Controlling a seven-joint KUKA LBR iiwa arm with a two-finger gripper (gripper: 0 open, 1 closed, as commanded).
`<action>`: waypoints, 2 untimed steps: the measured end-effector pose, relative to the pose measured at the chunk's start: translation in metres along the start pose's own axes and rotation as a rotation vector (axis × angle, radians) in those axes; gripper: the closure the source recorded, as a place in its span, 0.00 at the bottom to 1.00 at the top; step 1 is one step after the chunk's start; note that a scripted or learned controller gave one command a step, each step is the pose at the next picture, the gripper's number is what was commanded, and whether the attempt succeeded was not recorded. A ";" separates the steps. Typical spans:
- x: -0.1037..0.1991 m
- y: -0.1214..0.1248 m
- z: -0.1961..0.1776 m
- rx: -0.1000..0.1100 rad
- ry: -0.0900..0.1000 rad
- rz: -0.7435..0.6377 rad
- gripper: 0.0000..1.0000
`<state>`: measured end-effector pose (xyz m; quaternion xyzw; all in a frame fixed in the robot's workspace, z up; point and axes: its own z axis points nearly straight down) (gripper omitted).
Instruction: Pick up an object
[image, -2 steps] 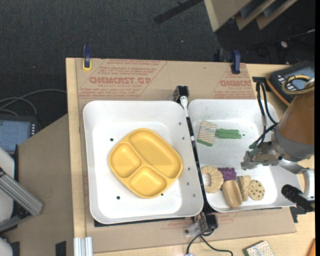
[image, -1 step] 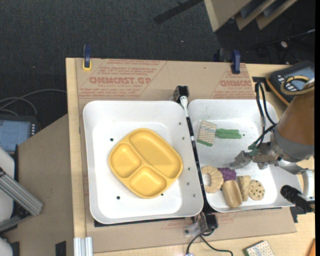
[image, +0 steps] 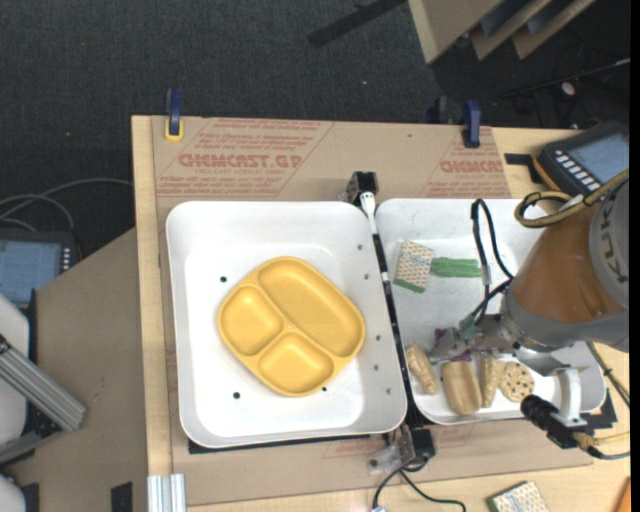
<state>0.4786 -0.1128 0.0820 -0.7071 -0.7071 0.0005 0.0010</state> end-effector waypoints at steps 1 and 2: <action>0.012 0.053 -0.003 -0.007 -0.002 -0.004 0.00; 0.010 0.008 -0.002 0.003 0.002 0.002 0.00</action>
